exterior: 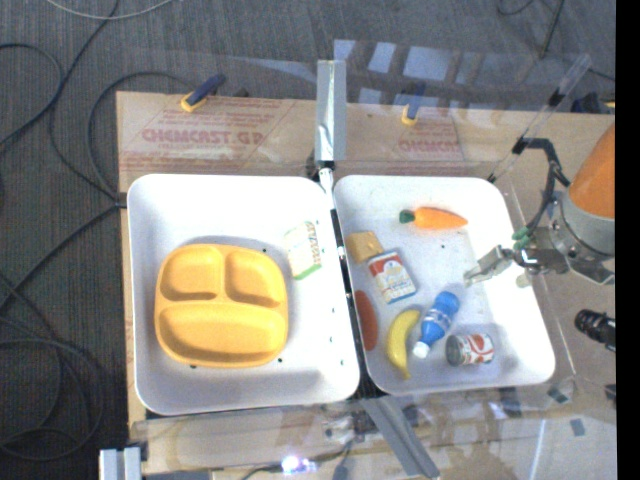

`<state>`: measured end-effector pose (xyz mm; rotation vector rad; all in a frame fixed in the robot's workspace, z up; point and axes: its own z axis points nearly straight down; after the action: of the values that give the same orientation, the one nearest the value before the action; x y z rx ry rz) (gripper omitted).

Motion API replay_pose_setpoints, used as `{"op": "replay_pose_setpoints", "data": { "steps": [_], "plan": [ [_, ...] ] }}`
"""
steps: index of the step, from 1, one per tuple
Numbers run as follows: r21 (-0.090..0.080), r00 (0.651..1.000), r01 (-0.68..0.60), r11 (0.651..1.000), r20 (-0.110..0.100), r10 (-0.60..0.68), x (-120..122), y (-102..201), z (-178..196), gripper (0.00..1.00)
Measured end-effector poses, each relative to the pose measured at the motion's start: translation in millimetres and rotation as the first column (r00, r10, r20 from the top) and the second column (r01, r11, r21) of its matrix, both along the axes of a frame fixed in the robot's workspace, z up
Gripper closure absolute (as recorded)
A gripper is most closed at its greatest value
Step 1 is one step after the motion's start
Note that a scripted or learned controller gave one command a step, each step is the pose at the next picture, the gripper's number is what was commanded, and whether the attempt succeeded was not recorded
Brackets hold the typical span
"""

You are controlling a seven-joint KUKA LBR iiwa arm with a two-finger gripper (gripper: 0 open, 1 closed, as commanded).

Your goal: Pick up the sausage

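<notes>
The sausage [367, 324] is a dark red oblong lying lengthwise against the left wall of the right bin [520, 363], just left of the banana [402, 340]. My gripper [489, 266] hangs over the right side of that bin, well to the right of the sausage and a little farther back. The blue bottle [437, 320] and the banana lie between the two. Nothing shows in the gripper's grasp.
The right bin also holds a carrot [434, 218], a tan block [364, 246], a red and white carton [391, 276] and a small can [469, 348]. In the left bin [150, 208] sit a yellow divided plate [223, 303] and a green and white packet [303, 248].
</notes>
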<state>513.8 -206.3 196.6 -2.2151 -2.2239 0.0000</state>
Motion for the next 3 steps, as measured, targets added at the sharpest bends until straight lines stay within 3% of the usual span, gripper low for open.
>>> {"op": "replay_pose_setpoints", "data": {
  "steps": [1, 3],
  "plan": [
    [-0.003, 0.990, -0.142, 0.990, 0.001, 0.142, 39.7, 53.9, -9.0, 0.00],
    [-0.003, 1.000, -0.024, 1.000, 0.002, 0.024, 7.2, 16.1, 82.7, 0.00]
  ]
}}
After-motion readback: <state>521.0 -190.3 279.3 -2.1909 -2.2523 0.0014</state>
